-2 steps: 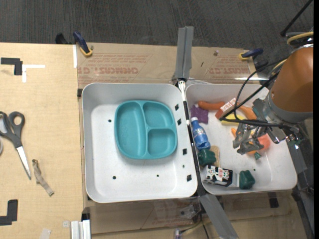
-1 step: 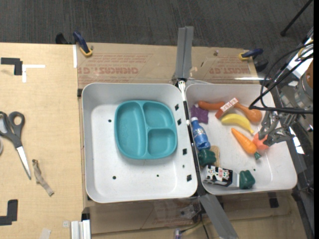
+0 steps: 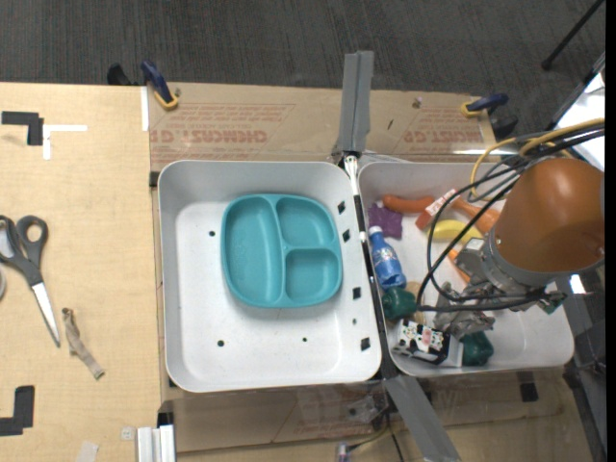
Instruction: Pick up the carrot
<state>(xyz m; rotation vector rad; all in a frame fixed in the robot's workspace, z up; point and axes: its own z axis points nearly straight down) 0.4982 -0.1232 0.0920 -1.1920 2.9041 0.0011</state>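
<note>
**Carrot pick: arm over the right bin, carrot at the far wall**

The arm (image 3: 553, 219) reaches in over the right bin (image 3: 539, 349). Its orange band and cable loops cover the hand, so whether the hand is wide, narrow or holding anything cannot be told from this view.

The carrot (image 3: 414, 202) lies at the far end of the right bin, near the wall, apart from the arm's wrist. It sits just beside a purple item (image 3: 385, 219) and near a yellow item (image 3: 452, 227) and a second orange piece (image 3: 476, 212), part hidden under the arm.

**Risks from here**

1. Wrong pick. 2 orange things lie close together; a descent aimed between them would likely take the wrong one or neither.
2. Slip. The carrot looks smooth, rounded and tapered, so a grip on the thin end would probably squeeze it out.
3. Wall contact. The carrot lies near the bin's far wall, so a finger may strike the rim.
4. Crowding. A blue bottle (image 3: 386, 261), a dark green item (image 3: 399, 303) and a printed card (image 3: 423, 340) lie along the left wall and may be dragged.

**Materials and shapes**

- Both bins: shallow, white, glossy, rounded corners.
- Left bin (image 3: 192, 287): bears a teal plate (image 3: 282, 250) with 3 compartments, matte plastic.
- Counter (image 3: 77, 258): flat light wood, carrying scissors (image 3: 31, 272) with grey handles
</note>
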